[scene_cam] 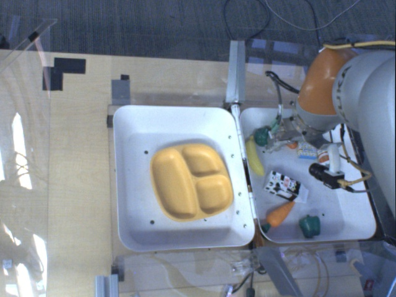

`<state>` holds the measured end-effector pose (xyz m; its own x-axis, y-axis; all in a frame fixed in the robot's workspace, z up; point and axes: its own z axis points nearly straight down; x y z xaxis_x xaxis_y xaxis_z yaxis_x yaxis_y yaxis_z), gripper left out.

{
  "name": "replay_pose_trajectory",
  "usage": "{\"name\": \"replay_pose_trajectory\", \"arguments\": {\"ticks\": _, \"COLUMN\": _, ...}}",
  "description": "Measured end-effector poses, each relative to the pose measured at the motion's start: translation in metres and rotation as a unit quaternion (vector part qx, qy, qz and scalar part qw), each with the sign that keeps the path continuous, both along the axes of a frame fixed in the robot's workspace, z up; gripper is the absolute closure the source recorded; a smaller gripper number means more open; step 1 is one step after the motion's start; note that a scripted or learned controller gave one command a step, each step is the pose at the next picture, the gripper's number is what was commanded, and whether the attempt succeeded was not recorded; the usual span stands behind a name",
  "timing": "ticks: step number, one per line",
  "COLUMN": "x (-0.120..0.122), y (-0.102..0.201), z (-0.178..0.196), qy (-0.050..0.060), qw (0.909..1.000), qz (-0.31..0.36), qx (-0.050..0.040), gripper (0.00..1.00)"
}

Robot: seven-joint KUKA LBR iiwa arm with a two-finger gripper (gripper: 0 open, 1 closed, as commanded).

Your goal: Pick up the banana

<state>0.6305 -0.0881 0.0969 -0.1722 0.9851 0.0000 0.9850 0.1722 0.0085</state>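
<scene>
Lying along the right bin's left wall, banana, pincer nearby.

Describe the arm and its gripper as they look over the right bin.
The arm is bulky, rounded and grey, with an orange band above the wrist. Thin black cables loop beside it. The gripper is a small metal assembly of grey parts.

The banana looks smooth and plasticky, the white bins matt plastic, the bench pale wood.
</scene>
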Motion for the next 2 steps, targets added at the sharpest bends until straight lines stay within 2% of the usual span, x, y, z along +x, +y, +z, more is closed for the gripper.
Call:
{"name": "replay_pose_trajectory", "arguments": {"ticks": 1, "x": 0.002, "y": 0.000, "z": 0.008, "qy": 0.000, "qw": 1.0000, "qz": 0.001, "qx": 0.0003, "gripper": 1.00}}
{"name": "replay_pose_trajectory", "arguments": {"ticks": 2, "x": -0.008, "y": 0.044, "z": 0.086, "qy": 0.002, "qw": 0.9957, "qz": 0.092, "qx": -0.0013, "gripper": 1.00}}
